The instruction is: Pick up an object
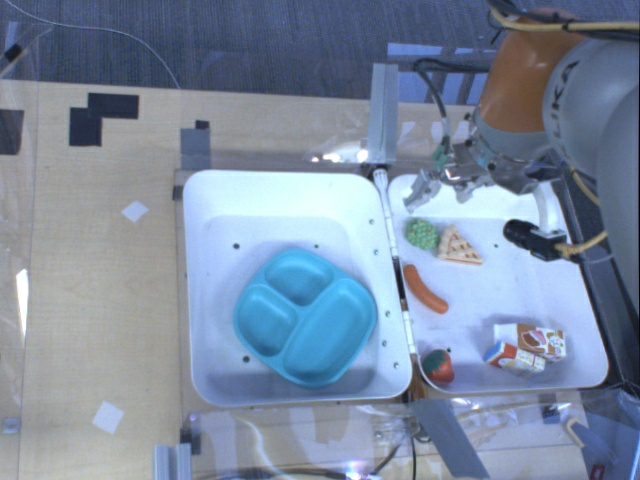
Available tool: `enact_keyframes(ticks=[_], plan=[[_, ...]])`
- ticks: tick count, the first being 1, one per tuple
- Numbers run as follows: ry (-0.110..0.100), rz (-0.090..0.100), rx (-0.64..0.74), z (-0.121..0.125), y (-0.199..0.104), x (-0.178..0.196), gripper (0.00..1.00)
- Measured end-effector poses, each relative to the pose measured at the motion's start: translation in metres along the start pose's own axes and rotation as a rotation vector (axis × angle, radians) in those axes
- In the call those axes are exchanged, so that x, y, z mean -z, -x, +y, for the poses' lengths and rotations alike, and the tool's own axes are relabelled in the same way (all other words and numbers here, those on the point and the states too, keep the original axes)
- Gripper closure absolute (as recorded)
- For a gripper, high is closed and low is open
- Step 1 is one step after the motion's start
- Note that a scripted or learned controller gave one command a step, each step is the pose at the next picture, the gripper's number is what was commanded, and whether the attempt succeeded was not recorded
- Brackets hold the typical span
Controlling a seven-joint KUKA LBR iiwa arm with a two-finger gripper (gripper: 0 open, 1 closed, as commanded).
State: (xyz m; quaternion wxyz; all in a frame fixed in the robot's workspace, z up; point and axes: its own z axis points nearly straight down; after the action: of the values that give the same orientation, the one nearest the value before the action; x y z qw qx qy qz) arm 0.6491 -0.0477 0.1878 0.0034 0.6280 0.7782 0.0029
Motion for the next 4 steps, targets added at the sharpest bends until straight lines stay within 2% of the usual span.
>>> enact_keyframes(ticks=[1, 2, 3, 4], plan=[[-0.004, 0.0, 0.057, -0.007, -0.009, -0.002, 0.0], [0.01, -0.006, 0.187, -0.035, 0.033, -0.086, 0.0], [0.004, -0.003, 0.059, 0.011, 0.063, -0.091, 0.0], [0.007, -0.003, 0.025, 0.012, 0.062, -0.091, 0.0]])
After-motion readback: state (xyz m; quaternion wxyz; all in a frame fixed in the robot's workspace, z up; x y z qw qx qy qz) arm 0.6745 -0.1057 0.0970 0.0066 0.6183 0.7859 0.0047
